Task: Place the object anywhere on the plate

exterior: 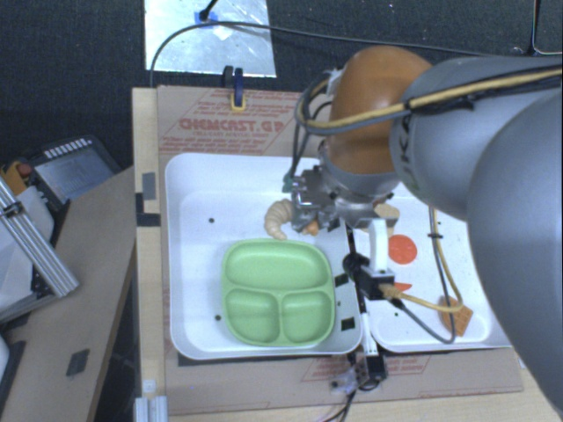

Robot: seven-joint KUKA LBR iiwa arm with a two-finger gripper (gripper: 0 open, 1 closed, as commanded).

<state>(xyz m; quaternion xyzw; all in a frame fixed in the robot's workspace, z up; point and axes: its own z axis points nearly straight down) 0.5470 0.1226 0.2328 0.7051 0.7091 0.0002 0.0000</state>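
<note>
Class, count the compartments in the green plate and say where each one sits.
3: the green plate has one long compartment across its far side and two smaller ones side by side along its near edge. None looks hidden.

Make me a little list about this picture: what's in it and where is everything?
plate: green plate with three sections, in the left bin
croissant: croissant lying just behind the plate, not on it
hand: hand low beside the croissant
right bin: orange disc inside
job: not yet done
</note>
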